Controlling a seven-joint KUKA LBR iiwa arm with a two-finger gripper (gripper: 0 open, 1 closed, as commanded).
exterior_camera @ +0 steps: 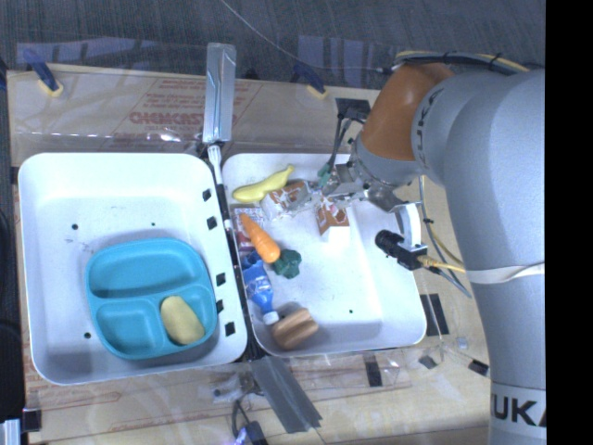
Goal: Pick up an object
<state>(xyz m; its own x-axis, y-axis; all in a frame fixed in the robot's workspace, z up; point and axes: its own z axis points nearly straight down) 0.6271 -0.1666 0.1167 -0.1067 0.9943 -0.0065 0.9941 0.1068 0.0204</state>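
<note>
From above, the pincer hung low in the right bin, whether wide or narrow I could not tell, with a small brown carton just below it, a banana to its left, and a carrot further down-left.
</note>
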